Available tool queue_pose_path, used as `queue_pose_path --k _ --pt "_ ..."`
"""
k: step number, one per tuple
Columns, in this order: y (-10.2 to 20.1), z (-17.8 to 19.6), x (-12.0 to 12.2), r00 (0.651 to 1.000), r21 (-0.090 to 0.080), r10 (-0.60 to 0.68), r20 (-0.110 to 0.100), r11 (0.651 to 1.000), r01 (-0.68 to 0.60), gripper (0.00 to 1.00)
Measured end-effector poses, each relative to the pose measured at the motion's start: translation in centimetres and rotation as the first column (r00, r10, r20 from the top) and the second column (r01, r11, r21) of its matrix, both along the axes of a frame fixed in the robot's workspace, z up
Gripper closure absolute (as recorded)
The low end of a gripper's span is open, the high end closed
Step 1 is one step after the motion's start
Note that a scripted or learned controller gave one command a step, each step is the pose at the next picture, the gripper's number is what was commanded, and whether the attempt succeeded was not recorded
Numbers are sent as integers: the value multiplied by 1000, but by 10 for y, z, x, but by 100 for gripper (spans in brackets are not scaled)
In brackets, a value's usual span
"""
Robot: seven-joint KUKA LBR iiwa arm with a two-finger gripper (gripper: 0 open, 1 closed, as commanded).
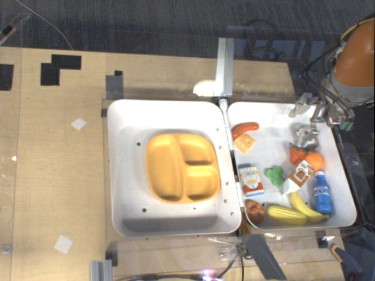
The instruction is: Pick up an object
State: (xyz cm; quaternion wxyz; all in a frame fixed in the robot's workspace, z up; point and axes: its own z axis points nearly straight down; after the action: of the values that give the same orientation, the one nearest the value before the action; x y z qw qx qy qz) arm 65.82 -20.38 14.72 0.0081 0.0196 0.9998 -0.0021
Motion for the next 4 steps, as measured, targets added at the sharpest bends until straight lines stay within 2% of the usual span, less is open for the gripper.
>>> queue_pose_path --k 1,2,3,4 --pt "-1 -58 -42 982 5 -188 -3 982 188 0" --pt "64 -59 -5 907 10 -422 -6 907 422 0" --pt "-3 -58 -6 954 5 -299 -2 954 299 0" --pt "32 -14 2 979 6 -202 0 979 202 0"
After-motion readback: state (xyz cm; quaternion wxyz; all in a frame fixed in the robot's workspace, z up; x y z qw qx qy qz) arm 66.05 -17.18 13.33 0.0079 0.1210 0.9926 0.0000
